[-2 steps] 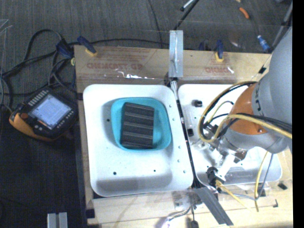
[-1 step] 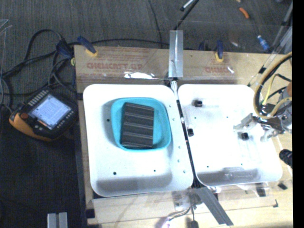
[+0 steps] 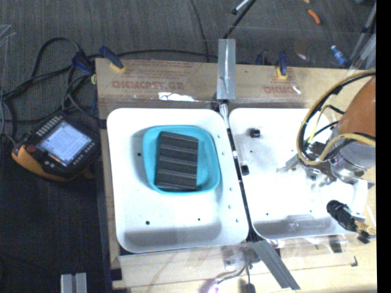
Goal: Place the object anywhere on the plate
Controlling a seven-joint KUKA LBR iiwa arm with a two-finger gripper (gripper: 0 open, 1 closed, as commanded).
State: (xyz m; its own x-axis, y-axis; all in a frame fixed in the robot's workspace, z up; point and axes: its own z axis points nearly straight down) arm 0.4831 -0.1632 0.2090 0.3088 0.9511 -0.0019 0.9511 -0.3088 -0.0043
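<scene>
The claw [image 3: 327, 179] is seen at the right side of the right bin [image 3: 269, 163], below the orange-banded wrist and a loop of yellow and black cables [image 3: 314, 130]; whether it is apart or together cannot be told, and nothing is seen gripped in it. The dark ribbed block [image 3: 177, 160] is found lying on the blue plate [image 3: 211, 163] in the left bin [image 3: 122, 182], well apart from the claw. The task is judged met. A further reach could knock the block off, or the cables could be snagged on the bin wall.
</scene>
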